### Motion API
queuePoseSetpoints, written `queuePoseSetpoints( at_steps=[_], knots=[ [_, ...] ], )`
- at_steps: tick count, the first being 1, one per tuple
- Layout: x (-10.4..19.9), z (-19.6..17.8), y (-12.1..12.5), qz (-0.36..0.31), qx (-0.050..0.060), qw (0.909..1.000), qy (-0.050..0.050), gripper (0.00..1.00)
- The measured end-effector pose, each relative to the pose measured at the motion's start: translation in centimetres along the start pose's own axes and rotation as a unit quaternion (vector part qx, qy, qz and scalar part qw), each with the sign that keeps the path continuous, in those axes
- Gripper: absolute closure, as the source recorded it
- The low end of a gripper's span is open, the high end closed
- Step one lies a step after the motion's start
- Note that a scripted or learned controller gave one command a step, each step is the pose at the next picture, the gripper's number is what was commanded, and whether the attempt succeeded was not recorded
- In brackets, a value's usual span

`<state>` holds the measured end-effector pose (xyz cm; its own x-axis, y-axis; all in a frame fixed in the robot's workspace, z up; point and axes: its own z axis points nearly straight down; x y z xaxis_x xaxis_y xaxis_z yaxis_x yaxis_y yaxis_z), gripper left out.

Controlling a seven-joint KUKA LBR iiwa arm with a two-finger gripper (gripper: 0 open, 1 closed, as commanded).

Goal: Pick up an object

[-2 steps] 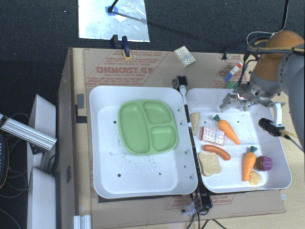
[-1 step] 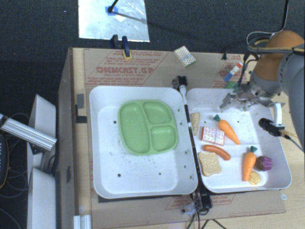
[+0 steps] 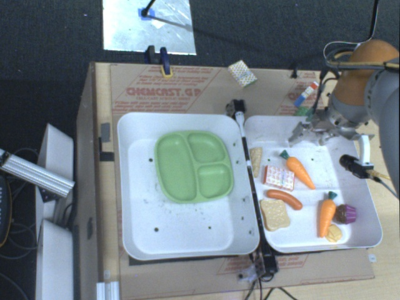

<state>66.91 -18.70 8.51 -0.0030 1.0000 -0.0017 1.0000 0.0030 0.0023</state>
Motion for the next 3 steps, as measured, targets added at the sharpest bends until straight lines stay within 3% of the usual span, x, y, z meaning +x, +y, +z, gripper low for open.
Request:
queuePoseSetpoints(
  at_steps=[3],
  knots=[
    [1.1, 0.02, -0.02, -0.001, 0.0, 1.0, 0.0, 0.0]
  ],
)
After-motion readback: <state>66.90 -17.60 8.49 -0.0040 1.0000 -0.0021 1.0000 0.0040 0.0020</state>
